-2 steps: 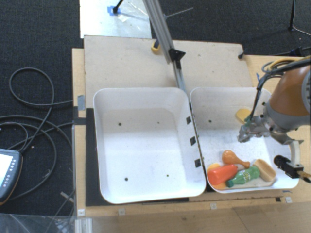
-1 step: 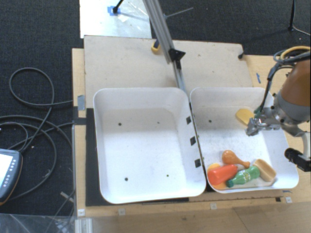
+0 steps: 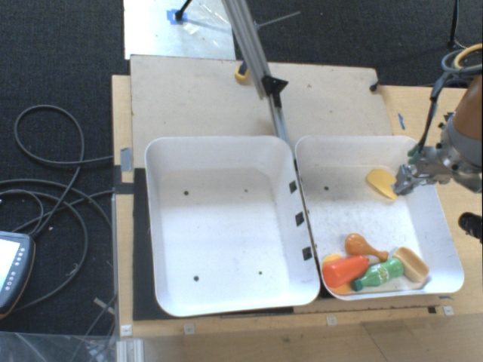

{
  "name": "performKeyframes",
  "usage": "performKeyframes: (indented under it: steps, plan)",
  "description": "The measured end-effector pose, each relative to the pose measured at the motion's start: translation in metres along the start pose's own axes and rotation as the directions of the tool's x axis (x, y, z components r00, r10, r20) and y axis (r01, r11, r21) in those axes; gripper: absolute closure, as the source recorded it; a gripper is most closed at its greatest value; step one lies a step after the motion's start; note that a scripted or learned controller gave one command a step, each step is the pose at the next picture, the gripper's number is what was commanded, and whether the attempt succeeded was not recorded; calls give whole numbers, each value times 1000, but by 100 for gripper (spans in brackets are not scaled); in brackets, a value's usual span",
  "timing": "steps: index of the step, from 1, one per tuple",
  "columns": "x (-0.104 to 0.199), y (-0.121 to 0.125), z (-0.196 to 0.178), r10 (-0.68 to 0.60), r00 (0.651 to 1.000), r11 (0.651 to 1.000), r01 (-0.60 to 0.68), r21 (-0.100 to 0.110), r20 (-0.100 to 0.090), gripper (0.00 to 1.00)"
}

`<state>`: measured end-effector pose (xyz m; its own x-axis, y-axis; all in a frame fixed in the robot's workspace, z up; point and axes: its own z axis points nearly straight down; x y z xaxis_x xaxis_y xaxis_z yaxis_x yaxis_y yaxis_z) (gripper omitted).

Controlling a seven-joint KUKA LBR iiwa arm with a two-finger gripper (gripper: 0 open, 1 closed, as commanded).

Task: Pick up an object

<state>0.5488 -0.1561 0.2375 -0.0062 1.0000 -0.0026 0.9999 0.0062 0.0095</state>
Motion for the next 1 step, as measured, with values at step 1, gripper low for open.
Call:
performKeyframes:
  steps: [1]
  plan:
    - [0,2,-31,0,1000,1000,0,4,-1,100]
